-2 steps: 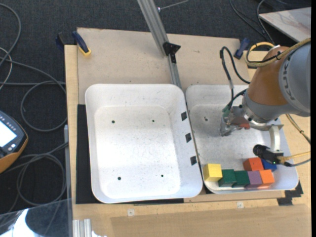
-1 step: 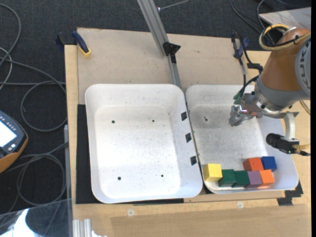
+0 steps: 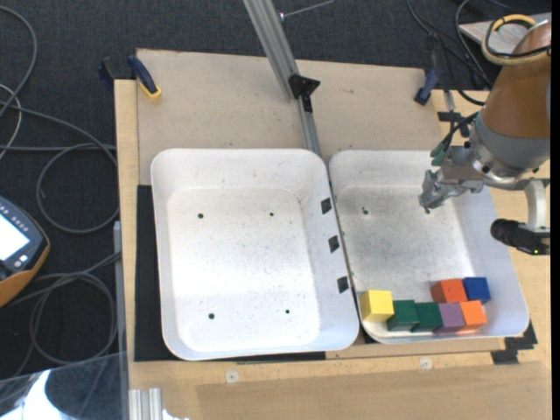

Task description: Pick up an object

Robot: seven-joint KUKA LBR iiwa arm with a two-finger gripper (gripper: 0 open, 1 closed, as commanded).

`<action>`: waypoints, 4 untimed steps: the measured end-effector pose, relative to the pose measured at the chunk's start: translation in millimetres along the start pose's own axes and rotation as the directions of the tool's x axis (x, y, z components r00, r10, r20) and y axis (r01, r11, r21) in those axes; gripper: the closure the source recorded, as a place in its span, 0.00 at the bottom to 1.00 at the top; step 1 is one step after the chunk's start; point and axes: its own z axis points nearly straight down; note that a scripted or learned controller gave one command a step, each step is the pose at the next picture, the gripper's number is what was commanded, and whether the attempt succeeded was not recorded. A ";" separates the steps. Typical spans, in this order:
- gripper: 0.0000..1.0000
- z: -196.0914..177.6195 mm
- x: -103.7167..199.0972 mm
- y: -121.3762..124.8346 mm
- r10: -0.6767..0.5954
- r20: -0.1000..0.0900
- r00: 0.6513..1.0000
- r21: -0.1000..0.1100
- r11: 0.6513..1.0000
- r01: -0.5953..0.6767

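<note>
Camera view: grey two-finger gripper [image 3: 429,201] hangs over the right-hand shallow white bin [image 3: 503,274], grip state unclear.
Small coloured blocks [image 3: 429,306] cluster at five o'clock, probably slid into that corner.

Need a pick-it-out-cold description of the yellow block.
Start at the right bin of the two white bins and go to its near edge, where a cluster of small blocks sits. The yellow block is at the cluster's left end, beside a green block; it is the only yellow one.
</note>
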 end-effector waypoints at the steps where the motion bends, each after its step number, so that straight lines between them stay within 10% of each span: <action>1: 1.00 -47.5 -0.1 1.8 -0.001 0.000 1.000 0.000 1.000 0.001; 4: 1.00 -41.1 167.4 24.5 -0.006 -0.004 1.000 0.007 1.000 0.006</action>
